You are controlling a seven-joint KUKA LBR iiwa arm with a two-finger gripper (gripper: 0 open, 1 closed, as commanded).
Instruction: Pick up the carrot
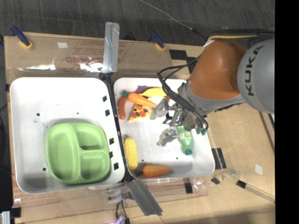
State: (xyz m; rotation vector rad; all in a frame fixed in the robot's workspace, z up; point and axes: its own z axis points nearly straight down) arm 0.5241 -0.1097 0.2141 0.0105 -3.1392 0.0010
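An orange carrot with a dark stub end lies along the front wall of the right bin. A second orange, carrot-like piece rests at the back of the same bin among other toy food. My gripper hangs over the middle of the right bin, between the two orange pieces and touching neither. It is open, its metal fingertips spread apart with only bare bin floor between them. The arm's orange band looms over the bin's right side.
A corn cob lies by the right bin's left wall. A green bottle sits just right of the gripper. A banana, a reddish sausage and small pieces crowd the back. The left bin holds a green divided plate.
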